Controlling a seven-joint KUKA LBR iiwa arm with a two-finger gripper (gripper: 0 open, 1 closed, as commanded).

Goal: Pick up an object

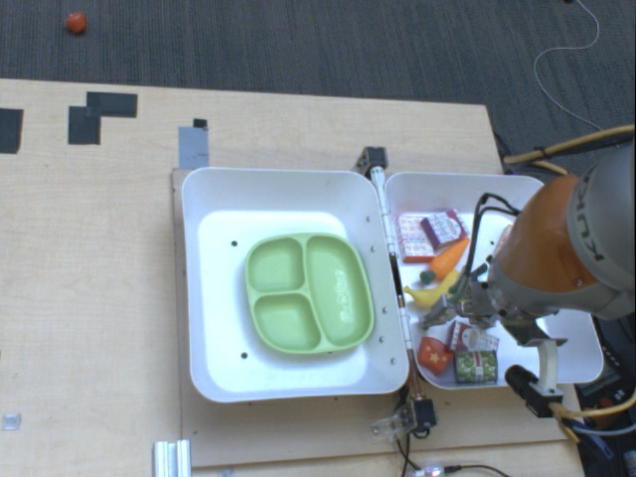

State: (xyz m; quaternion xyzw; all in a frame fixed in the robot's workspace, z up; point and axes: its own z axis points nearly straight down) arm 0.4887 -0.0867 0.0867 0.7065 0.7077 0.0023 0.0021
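Note:
The right white bin (467,182) holds several small items: an orange carrot (450,256), a yellow banana (425,294), a red tomato (433,355), a green carton (477,367) and a pink and white packet (416,235) with a purple piece (443,230) beside it. My gripper (449,313) hangs low over the middle of this bin, just right of the banana and above the tomato. The grey and orange wrist (545,251) covers the bin's right half. Nothing can be seen held in the gripper.
The left white bin (214,266) holds a light green three-compartment plate (309,293). A rail (388,237) separates the two bins. Cables run along the bench's front edge (417,420). Bare wooden bench lies to the left.

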